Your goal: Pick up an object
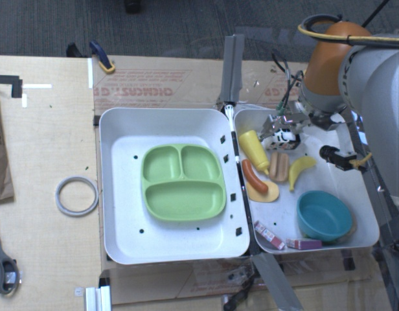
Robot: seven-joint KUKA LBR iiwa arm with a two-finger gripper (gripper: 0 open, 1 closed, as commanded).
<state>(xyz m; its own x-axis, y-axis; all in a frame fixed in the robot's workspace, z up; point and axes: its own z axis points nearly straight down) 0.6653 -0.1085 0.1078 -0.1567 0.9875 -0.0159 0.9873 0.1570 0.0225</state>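
Surface [44, 154]: light wood-toned top with a brown cardboard sheet [157, 83] under the two white bins. On the bare wood to the left lie a grey tape ring [77, 195], a brown paper bag [0, 154] cut off by the frame edge, and scissors [4, 274] partly out of view at lower left. A blue and yellow clamp [102, 56] sits at the cardboard's far corner. Beyond the surface, dark grey carpet [186, 11].

Left bin [115, 225]: holds a green divided plate [184, 181], lying flat near the middle.

Right bin [355, 235]: yellow bottle [254, 149] near the dividing wall, tilted; red hot dog [255, 176] just beside it, resting on a tan flat piece [269, 192]; a tan bun-like item [278, 166]; banana [300, 169] nearby; blue bowl [324, 215] toward the near corner; a pink and white packet [277, 239] along the near wall, details too small to read.

Arm [374, 89] enters from the right, orange band at top. End effector [282, 133] hovers low over the far part of the right bin, just beyond the bun-like item and bottle. Its fingers are lost in wiring and clutter; cannot tell how far apart they stand, nor whether anything sits between them.
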